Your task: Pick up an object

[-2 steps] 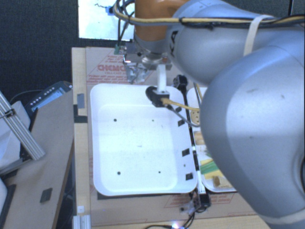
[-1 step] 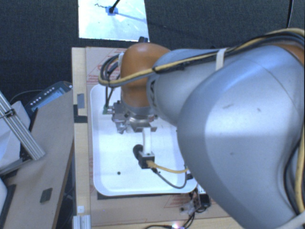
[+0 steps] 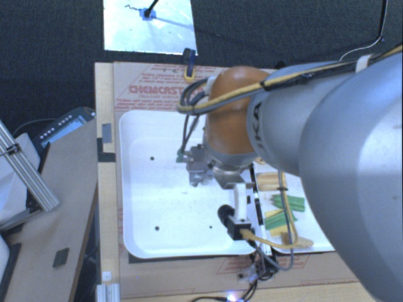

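My gripper [image 3: 198,170] hangs below the orange wrist band [image 3: 234,118], over the right part of the left white bin [image 3: 145,187]. It is small and dark against the bin floor, and nothing shows under it. In the right bin [image 3: 315,247], several objects lie partly hidden by the arm: a green piece [image 3: 291,202], a second green piece [image 3: 276,221], a tan piece [image 3: 268,181] and a pale yellow one [image 3: 298,241].
The big grey arm [image 3: 334,143] covers most of the right bin. Cables [image 3: 252,228] loop down from the wrist over the divide between the bins. A cardboard sheet [image 3: 151,83] lies behind the bins, and grey equipment [image 3: 38,168] stands at the left.
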Robot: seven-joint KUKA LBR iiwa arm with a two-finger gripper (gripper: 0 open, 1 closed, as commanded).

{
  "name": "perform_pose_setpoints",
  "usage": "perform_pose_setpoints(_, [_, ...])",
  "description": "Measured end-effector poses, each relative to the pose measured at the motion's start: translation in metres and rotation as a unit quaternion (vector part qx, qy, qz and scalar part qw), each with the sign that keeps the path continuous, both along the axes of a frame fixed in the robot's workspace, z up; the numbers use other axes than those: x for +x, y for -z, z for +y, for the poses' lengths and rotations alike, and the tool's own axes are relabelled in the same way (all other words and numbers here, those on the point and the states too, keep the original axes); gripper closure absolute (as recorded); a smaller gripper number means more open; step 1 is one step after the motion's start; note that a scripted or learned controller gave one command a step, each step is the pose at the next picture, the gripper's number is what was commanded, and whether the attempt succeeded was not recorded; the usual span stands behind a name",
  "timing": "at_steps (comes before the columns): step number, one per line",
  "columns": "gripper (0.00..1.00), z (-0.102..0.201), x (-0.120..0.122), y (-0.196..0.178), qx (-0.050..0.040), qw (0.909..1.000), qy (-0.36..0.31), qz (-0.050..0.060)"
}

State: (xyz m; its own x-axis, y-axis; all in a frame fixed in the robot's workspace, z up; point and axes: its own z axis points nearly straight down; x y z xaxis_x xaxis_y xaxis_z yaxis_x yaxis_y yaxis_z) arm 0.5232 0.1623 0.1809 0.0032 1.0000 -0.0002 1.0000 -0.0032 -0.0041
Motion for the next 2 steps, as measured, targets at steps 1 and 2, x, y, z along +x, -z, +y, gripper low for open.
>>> perform_pose_setpoints(1, [1.0, -0.038, -0.024, -0.055, 0.0004, 1.0, 0.0, -0.004])
perform_pose_setpoints(2, [1.0, -0.01, -0.027, -0.331, 0.004, 0.9999, -0.005, -0.012])
